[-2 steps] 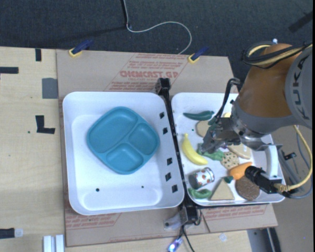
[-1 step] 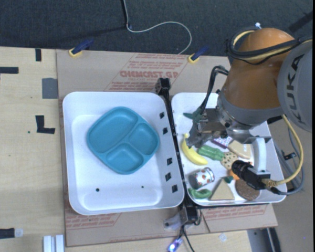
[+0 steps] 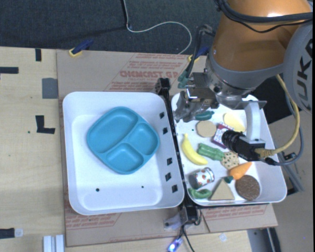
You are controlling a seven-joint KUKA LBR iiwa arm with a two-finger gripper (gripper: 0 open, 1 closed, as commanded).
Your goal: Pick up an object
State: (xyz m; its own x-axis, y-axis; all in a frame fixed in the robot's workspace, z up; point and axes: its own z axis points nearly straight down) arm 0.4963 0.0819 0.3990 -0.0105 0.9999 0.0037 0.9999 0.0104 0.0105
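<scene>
My gripper [image 3: 190, 108] hangs low over the far left corner of the right bin [image 3: 277, 189], under the big orange-banded wrist. Toy foods lie in that bin just in front of it: a round tan biscuit [image 3: 205, 128], a yellow banana [image 3: 190, 150], a green pickle [image 3: 211, 152], a pale yellow piece [image 3: 233, 121] and a purple packet [image 3: 219, 135]. A small teal piece [image 3: 205, 115] shows right beside the gripper; whether it is touched I cannot tell. Further forward lie a carrot [image 3: 240, 170], a brown round cookie [image 3: 248, 187], a sandwich wedge [image 3: 222, 192] and a small can [image 3: 202, 178].
The left bin [image 3: 79, 193] holds a blue divided plate [image 3: 122, 139]. A row of black clips on the shared wall [image 3: 172, 151] separates the two bins. A white cable [image 3: 147, 28] loops across the cardboard behind them.
</scene>
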